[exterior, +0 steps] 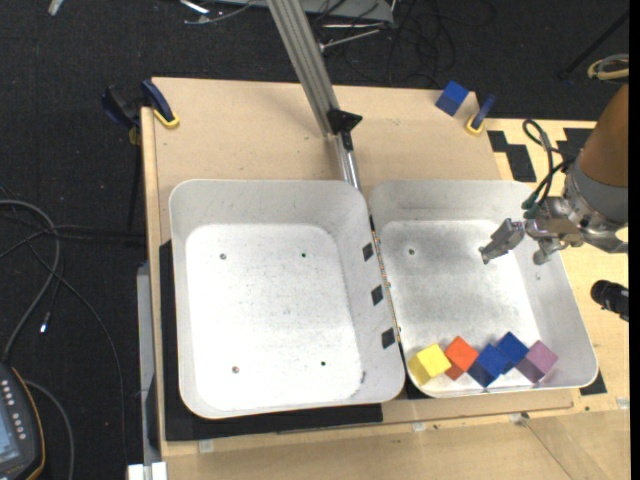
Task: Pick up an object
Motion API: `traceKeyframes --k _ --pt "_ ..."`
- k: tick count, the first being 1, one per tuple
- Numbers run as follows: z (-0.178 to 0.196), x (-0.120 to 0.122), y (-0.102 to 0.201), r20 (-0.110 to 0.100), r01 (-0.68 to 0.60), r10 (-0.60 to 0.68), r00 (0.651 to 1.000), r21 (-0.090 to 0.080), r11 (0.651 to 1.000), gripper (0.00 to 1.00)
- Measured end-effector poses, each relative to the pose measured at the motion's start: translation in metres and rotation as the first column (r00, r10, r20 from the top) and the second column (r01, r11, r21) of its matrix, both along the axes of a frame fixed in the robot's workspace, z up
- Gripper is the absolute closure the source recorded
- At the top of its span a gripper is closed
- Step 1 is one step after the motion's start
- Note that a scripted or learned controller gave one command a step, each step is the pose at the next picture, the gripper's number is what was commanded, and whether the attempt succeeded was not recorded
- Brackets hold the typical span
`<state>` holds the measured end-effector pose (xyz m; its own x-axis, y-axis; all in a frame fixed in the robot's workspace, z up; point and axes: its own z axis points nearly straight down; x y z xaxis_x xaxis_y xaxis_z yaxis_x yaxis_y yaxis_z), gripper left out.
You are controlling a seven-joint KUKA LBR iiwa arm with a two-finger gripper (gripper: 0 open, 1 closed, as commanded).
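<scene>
Along the front wall of the right bin lie several small blocks in a row: a yellow block, an orange block, a blue block and a purple block. My gripper hangs over the right bin's far right part, well behind the blocks. Its fingers are spread apart, with nothing between them.
The left bin stands beside the right one. A blue cube sits on the bench at the back right, next to a clamp. A metal pole slants in from the back toward the bins' shared edge.
</scene>
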<state>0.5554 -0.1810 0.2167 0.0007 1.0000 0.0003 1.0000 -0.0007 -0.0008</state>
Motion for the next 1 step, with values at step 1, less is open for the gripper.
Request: traceKeyframes --k 1 --pt "-0.1216 0.0849 0.0070 0.001 -0.006 0.006 1.000 -0.001 1.000 0.00"
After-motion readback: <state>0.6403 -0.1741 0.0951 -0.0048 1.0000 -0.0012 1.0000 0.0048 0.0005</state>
